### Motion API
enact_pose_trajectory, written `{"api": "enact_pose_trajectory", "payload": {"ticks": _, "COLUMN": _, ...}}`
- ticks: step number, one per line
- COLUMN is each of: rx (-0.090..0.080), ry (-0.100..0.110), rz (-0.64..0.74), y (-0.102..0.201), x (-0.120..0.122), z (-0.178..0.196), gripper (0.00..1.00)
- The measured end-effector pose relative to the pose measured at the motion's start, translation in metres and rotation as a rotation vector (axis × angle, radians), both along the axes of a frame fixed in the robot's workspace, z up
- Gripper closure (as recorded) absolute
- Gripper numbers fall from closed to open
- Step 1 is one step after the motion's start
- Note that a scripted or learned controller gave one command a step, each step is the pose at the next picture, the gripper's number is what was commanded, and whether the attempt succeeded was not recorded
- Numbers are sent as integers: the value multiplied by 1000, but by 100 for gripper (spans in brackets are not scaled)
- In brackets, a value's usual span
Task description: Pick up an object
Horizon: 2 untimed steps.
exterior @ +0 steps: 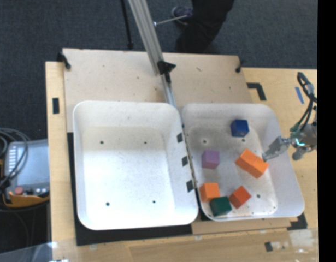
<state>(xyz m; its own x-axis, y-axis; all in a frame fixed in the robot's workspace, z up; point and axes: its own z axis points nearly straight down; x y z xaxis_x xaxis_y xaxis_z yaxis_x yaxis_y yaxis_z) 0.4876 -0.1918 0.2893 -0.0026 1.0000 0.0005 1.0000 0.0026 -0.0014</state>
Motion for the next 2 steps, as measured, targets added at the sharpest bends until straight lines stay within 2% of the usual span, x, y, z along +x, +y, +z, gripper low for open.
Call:
{"api": "enact_pose_trajectory", "payload": {"ticks": 1, "rx": -1, "ry": -4, "rz": -1, "y": 0, "x": 1, "z": 2, "gripper": 0}}
{"api": "enact_pose_trajectory", "payload": {"ticks": 2, "rx": -1, "ry": 3, "rz": -3, "y": 2, "x": -2, "z": -60, "gripper": 0}}
